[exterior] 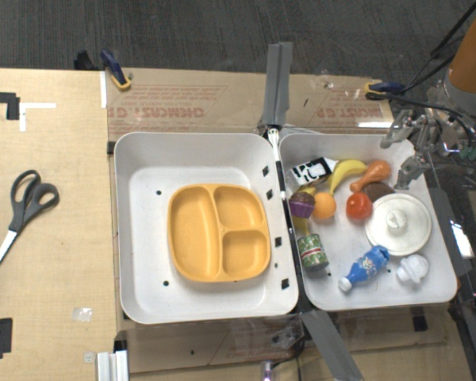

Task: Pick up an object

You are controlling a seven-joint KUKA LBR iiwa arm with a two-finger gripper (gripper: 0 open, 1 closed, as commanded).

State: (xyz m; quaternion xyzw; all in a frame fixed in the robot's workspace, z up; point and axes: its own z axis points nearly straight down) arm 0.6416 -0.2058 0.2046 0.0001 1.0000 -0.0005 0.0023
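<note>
**Fingers spread and bare over the right bin's far side**

Fingers [415, 170] of the gripper [404, 151] stand apart with nothing between them. The gripper hangs just beyond the white lid [397, 221], near the right bin's [381, 296] far right wall, and touches no object.

All loose objects lie in that bin, around the lid. A red tomato [358, 205] touches the lid's left edge, and a drumstick [373, 173] lies just beyond the tomato. A banana [345, 173] and an orange [324, 205] sit farther left of the lid. A blue bottle [365, 267] lies just on the lid's near side, tilted. A small white piece [412, 270] sits beside the bottle. A green can [311, 251] lies near the bin's left wall.

Well left of the lid, the left bin [135, 213] holds a yellow plate [220, 232].
</note>
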